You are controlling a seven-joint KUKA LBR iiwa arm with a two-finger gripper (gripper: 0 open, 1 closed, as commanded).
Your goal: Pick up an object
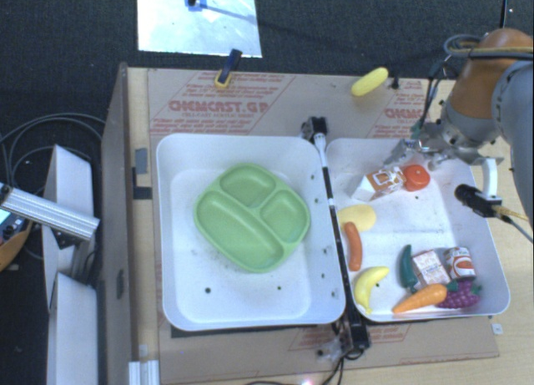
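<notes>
The claw (406, 151) hangs over the far part of the right bin (480, 291), its tips blurred against the white floor, so I cannot tell how it stands or whether anything sits in it. Just below and beside it lie a small orange-and-white carton (383, 181) and a red tomato (416, 178), touching each other (the carton on the side toward the left bin). Further toward the near rim from the claw are a pale yellow lemon-like piece (360, 215), a slim orange-red sausage shape (354, 245) and a banana (370, 284). Well away, in the near corner, cluster a dark green pepper-like piece (405, 265), a printed packet (430, 267), a small can (461, 263), a carrot (420, 298) and purple grapes (460, 296). Across the divider, far from the claw, the left bin (179, 291) holds a green compartment plate (251, 216). Beyond the claw, on the cardboard tabletop (275, 99), lies a yellow toy (369, 82).
</notes>
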